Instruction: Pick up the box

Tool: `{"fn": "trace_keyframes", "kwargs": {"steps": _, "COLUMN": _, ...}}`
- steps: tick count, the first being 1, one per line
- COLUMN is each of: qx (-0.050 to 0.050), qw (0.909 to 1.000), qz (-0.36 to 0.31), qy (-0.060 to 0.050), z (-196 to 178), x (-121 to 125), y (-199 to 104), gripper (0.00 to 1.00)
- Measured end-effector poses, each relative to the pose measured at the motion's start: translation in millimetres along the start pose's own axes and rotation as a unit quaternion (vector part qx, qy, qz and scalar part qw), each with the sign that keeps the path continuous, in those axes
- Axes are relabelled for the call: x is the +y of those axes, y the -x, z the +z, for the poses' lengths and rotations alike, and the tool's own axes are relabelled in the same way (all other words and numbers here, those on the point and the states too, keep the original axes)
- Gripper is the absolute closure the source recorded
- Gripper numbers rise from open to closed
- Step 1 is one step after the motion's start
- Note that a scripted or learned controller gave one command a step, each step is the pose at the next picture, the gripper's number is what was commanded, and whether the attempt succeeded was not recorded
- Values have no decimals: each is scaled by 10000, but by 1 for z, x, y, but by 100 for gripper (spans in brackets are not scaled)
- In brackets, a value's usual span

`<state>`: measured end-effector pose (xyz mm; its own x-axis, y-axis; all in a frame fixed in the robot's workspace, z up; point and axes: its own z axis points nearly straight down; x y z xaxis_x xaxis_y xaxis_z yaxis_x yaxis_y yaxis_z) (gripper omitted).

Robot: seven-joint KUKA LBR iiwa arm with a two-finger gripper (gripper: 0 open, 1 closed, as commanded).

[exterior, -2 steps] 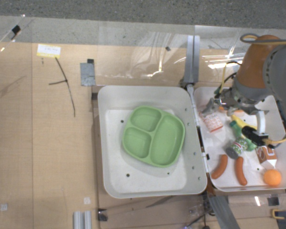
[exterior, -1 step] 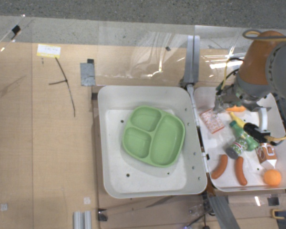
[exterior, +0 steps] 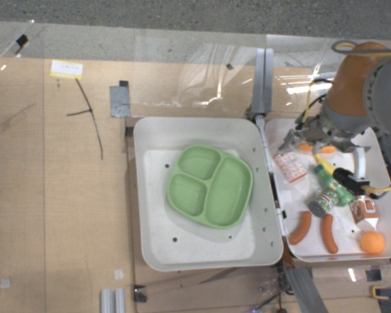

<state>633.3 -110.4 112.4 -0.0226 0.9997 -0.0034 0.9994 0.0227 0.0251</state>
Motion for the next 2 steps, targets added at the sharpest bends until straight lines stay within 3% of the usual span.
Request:
{"fn": "trace_keyframes", "kwargs": {"steps": 1, "qx": 9, "qw": 9978, "qz": -666, "qy": -24, "z": 13, "x": -22, "y": 8, "gripper": 0}}
{"fn": "trace_keyframes", "kwargs": {"steps": 2, "qx": 5, "qw": 9978, "qz": -666, "qy": 12, "z": -1, "x": -19, "y": 9, "gripper": 100}}
